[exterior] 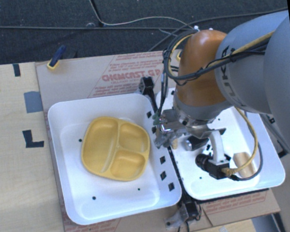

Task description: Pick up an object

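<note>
Yellow divided plate (116, 148) lies flat, centre of left bin (64, 151), toward its right wall. Likely light, rigid plastic, slick; pinch raised rim or divider ridge. Tool (177, 135) over wall between bins; finger state: cannot tell.

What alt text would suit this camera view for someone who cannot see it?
A grey arm with an orange band reaches from the right over the right bin. A yellow tray with compartments lies in the left bin. Both bins sit on a bench.
</note>
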